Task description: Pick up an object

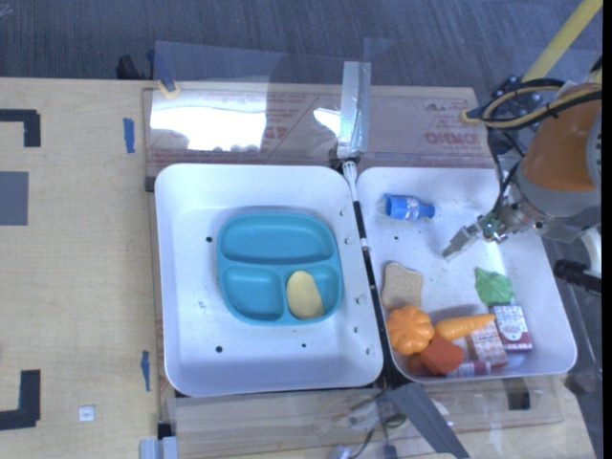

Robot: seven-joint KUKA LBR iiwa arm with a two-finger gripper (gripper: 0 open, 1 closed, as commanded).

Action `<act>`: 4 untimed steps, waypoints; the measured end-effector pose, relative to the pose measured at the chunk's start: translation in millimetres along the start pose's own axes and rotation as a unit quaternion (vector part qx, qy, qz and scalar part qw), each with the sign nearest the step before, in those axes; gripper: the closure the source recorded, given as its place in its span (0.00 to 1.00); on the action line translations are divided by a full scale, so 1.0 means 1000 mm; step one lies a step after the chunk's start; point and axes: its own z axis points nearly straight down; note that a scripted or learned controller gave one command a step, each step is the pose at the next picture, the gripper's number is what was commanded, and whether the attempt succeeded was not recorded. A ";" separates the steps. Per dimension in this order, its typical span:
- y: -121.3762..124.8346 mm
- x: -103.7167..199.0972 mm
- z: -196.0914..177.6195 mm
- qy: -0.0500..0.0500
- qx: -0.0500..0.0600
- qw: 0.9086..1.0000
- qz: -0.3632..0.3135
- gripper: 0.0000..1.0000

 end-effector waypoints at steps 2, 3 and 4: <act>0.087 0.047 0.009 0.000 0.006 1.000 -0.023 0.00; 0.066 0.039 0.009 0.002 0.001 0.997 -0.083 0.00; 0.084 0.042 0.009 0.003 0.009 0.996 -0.086 0.00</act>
